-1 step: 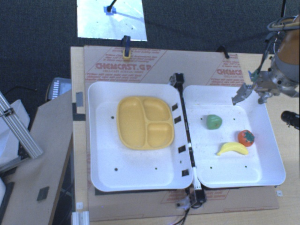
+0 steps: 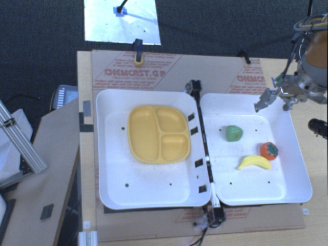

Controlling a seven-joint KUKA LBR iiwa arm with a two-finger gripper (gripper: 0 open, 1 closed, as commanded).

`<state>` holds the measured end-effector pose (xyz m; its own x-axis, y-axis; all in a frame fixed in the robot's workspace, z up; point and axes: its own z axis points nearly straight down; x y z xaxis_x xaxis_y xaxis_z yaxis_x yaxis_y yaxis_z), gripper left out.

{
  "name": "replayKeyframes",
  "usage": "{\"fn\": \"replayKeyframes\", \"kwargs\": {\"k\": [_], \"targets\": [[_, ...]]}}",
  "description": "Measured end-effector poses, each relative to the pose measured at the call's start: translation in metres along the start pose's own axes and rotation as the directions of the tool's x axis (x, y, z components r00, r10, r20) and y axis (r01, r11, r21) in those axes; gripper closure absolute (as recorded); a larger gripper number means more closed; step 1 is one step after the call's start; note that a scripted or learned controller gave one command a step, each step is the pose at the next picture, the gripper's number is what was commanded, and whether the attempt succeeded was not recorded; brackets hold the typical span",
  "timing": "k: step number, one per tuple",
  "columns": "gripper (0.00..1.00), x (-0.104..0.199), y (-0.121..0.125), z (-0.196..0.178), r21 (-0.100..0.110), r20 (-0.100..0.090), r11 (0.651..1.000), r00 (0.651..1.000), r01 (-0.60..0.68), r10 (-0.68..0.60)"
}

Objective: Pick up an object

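Note:
Three small items lie in the right bin (image 2: 294, 186): a green round object (image 2: 233, 133) near the middle, a red tomato-like one (image 2: 268, 150) to its right, and a yellow banana (image 2: 254, 162) just below the tomato. My gripper (image 2: 277, 100) hangs over the bin's back right rim, up and to the right of the green object. Its two grey fingers (image 2: 263, 101) are spread apart, open, with nothing between them.
The left bin (image 2: 110, 188) holds a yellow divided plate (image 2: 158, 134). A black clip strip (image 2: 201, 142) runs between the bins. A cardboard sheet (image 2: 169, 68) lies under both. A metal plate (image 2: 122, 14) sits at the back, and an aluminium rail (image 2: 20, 142) stands at far left.

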<state>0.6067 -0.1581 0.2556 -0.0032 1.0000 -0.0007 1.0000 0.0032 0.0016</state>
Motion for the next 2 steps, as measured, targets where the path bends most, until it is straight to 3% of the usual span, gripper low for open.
{"fn": "replayKeyframes", "kwargs": {"k": [2], "targets": [[0.00, 0.001, -0.011, 0.121, 0.005, -0.001, 1.000, 1.000, -0.002, 0.003]]}}
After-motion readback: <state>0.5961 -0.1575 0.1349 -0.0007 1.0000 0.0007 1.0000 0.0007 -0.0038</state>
